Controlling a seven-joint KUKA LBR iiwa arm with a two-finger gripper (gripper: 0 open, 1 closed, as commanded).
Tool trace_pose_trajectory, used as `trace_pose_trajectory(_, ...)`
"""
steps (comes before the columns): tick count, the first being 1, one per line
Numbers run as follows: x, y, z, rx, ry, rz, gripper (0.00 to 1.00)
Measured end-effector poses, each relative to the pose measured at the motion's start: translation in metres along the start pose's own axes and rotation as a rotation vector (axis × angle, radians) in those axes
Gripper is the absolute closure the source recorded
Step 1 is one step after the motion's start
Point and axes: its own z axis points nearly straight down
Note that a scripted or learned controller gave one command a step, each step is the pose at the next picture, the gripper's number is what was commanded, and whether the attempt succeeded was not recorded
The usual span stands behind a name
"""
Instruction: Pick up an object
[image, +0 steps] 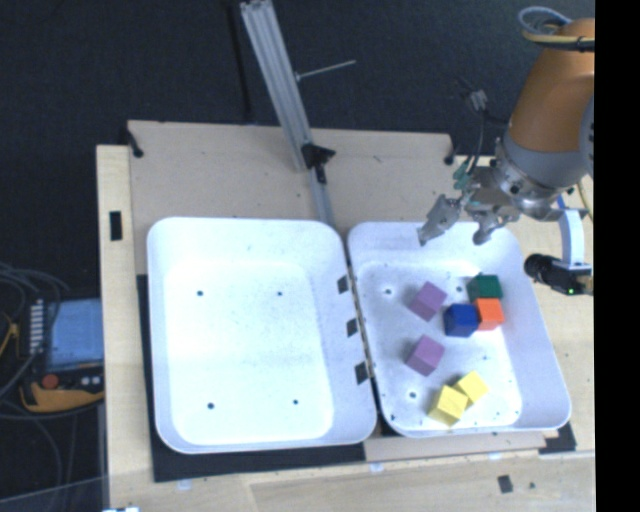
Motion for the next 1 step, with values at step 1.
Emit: trace_pose_trajectory(1,0.0000,0.0000,-0.0001,0.000,0.000,0.001,0.00)
